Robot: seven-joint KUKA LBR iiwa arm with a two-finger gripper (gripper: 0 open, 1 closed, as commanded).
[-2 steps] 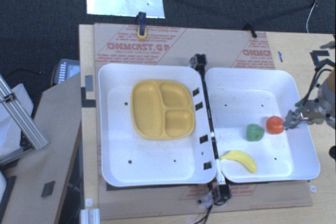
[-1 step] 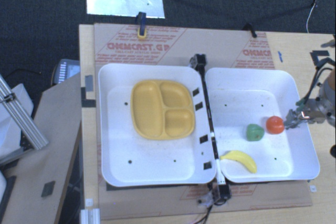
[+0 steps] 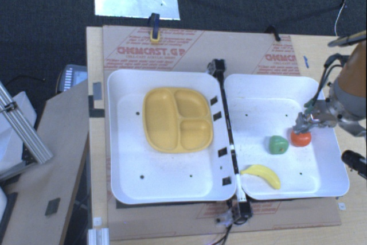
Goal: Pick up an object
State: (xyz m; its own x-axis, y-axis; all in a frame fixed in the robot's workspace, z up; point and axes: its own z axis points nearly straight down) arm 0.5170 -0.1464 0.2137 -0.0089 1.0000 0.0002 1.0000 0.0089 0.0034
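In the right bin (image 3: 252, 101) lie three small objects: an orange-red round one (image 3: 300, 139) at mid right, a green one (image 3: 278, 145) just left of it, and a yellow banana (image 3: 262, 175) near the front wall. My gripper (image 3: 304, 123) reaches in from the right and sits directly over the orange-red object, touching or nearly touching its top. The gripper body hides the upper part of that object.
The left bin (image 3: 123, 123) holds a yellow divided plate (image 3: 176, 119). A black strip with clips (image 3: 225, 123) runs between the two bins. The arm's grey body (image 3: 351, 89) hangs over the right bin's right wall.
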